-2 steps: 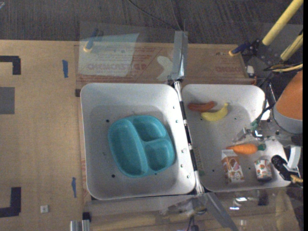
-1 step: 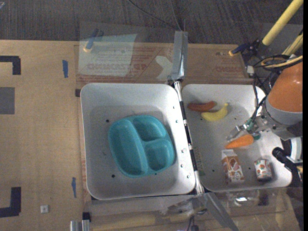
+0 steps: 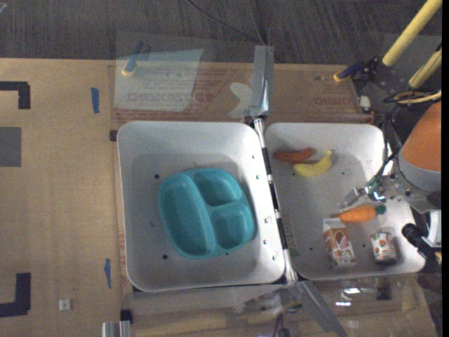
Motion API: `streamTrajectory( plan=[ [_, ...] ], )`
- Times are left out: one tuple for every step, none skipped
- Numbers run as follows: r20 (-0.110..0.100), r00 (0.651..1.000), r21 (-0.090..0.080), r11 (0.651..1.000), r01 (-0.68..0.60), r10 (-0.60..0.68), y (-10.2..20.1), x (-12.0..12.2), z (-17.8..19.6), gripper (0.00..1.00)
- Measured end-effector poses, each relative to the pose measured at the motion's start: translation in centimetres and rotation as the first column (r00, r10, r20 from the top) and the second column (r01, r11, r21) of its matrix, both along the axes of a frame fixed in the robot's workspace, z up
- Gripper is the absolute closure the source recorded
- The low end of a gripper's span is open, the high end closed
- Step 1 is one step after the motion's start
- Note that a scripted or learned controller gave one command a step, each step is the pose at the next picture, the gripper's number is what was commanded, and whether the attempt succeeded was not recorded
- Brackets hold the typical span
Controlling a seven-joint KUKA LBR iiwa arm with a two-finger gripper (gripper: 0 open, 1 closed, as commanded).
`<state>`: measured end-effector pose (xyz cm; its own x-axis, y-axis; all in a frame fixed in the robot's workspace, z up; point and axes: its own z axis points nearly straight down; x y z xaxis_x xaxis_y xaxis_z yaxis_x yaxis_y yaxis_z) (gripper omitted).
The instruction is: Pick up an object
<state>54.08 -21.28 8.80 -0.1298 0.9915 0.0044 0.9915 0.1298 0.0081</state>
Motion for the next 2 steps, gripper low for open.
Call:
streamTrajectory(
  plan=[
    [0.000, 0.998, -0.005, 0.998, 0.067, -0.067, 4.4, -5.6, 0.0, 0.00],
    [0.007, 0.997, -0.008, 0.997, 0.076, -0.076, 4.0, -5.6, 1.1, 1.00]
  ],
)
